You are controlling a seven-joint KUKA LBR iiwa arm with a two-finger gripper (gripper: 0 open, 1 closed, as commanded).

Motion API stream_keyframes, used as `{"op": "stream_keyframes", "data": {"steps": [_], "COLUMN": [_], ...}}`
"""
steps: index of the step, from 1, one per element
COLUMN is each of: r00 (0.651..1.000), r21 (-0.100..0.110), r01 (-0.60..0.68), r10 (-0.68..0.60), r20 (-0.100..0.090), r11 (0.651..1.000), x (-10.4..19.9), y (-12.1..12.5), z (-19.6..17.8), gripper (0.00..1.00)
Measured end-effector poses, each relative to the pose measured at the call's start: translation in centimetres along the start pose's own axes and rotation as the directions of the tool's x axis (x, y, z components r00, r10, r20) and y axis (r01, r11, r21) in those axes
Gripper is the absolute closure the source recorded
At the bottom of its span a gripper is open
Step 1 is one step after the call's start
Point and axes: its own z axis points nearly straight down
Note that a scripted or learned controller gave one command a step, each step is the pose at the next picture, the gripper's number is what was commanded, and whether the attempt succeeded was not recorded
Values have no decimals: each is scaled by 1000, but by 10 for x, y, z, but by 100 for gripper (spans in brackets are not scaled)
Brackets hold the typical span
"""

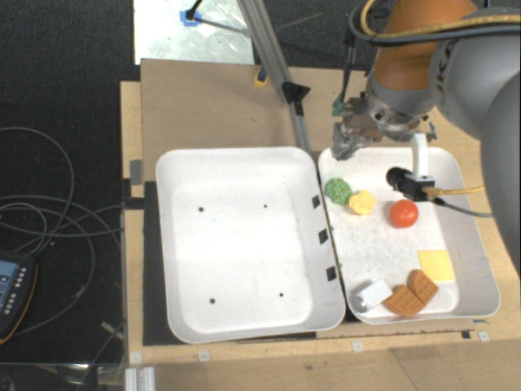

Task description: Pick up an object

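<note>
My gripper (345, 148) hangs over the far left corner of the right bin (468, 255), just above and behind a green broccoli piece (338, 191). Nothing shows between its fingers. A yellow lump (362, 204) lies beside the broccoli, and a red tomato (403, 213) sits to its right. Near the front of that bin are a yellow cheese square (436, 265), a brown waffle-like piece (412, 293) and a small white block (374, 293).
The left bin (175, 218) sits beside the right one, joined by black clips. A grey pole (273, 55) slants across the back of the bench. A black-and-white fitting with a yellow cable (415, 182) hangs off the arm above the right bin.
</note>
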Motion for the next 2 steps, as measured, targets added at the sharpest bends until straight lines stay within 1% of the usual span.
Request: {"op": "stream_keyframes", "data": {"steps": [1, 2], "r00": [1000, 1000], "r21": [0, -3], "r01": [0, 0], "r10": [0, 0], "r20": [0, 0], "r11": [1000, 1000], "x": [48, 97], "y": [-7, -4], "z": [10, 2], "gripper": [100, 100]}}
